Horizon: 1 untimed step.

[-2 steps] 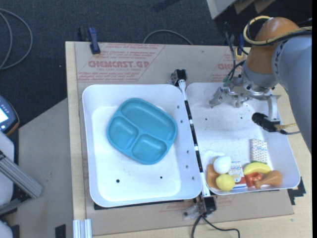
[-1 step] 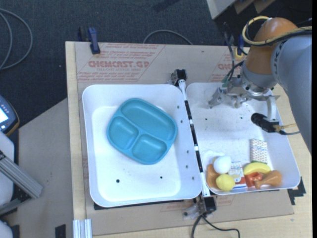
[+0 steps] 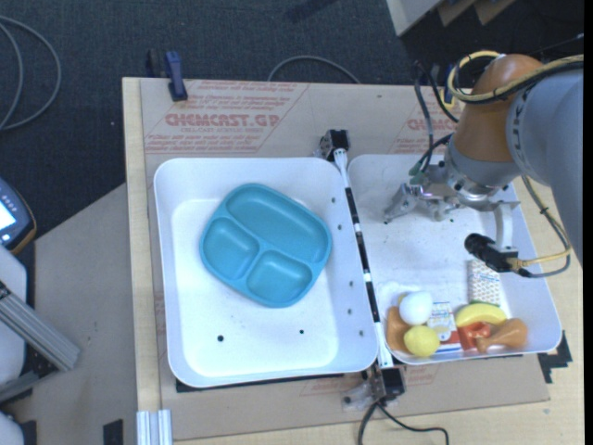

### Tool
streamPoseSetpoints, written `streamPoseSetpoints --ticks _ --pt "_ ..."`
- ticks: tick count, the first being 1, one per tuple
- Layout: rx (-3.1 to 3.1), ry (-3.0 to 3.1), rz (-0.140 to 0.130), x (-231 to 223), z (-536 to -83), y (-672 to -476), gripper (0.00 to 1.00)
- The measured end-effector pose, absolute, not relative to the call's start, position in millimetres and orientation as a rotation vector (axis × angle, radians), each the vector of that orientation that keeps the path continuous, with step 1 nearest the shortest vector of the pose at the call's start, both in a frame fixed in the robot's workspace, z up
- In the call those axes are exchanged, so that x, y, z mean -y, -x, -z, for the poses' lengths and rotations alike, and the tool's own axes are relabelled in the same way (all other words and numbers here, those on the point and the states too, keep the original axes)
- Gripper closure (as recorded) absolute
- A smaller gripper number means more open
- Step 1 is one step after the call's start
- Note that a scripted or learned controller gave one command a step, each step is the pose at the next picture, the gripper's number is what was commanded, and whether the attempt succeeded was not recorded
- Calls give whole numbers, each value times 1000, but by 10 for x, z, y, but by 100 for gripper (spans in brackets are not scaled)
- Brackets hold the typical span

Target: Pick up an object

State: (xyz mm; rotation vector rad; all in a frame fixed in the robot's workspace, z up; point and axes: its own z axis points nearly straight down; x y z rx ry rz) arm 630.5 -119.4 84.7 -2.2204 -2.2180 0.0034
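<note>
A: Which step is this?

B: The reach, I'd say. The gripper (image 3: 419,200) hangs over the bare upper part of the right bin (image 3: 547,286), and nothing sits between its fingers, which are spread apart. No pick has been made yet.

A: Where are the things to pick?

B: Bunched in the near corner of the right bin: a white ball (image 3: 414,306), a yellow lemon (image 3: 421,341) just below it, a banana (image 3: 482,315), something red (image 3: 468,336) under the banana, an orange piece (image 3: 505,334) at the far right, and a small packet (image 3: 485,282) above them. They touch or overlap one another. The left bin (image 3: 185,341) holds a blue divided plate (image 3: 267,244).

A: How does the arm stand?

B: It comes in from the right, grey with the orange band (image 3: 486,109) above the wrist, the wrist turned down so the gripper points into the bin.

A: What does the next move call for?

B: Likely a shift toward the near corner, then a drop onto one thing. The white ball stands a little apart at the pile's edge, so it looks the easiest. The crowding may cause a slip.
</note>
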Motion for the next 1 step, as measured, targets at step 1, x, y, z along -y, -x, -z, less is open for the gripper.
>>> streamPoseSetpoints --ticks 1 --pt "2224 2226 3 1513 -850 -6559 0"
